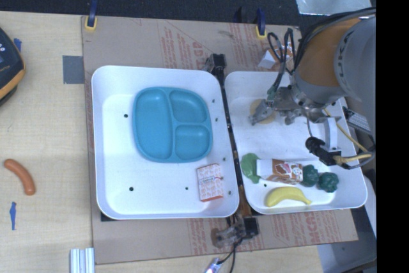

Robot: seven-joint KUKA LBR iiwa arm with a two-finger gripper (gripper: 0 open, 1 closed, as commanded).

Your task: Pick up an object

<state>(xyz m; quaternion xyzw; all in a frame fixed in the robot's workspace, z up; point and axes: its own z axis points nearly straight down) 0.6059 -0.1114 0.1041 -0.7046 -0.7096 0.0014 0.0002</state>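
I am looking down on a wooden bench (pixel 45 131) carrying two shallow white bins, and over the right bin's (pixel 238 137) far edge my gripper (pixel 263 113) is hanging with nothing visible between its fingers, though I cannot tell how wide they are standing. From there the wrist is rising to the orange-banded arm (pixel 332 54), which is covering that bin's far right corner. The candidates are lying along its near edge, probably just strewn there: a yellow banana (pixel 285 196), a green toy (pixel 250 167), a packet (pixel 284 171) and a dark green piece (pixel 321 178); I judge the pick not yet begun.

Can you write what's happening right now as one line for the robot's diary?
arm: over right bin | gripper: low, far end | near end: banana, broccoli, packet | left bin: blue tray
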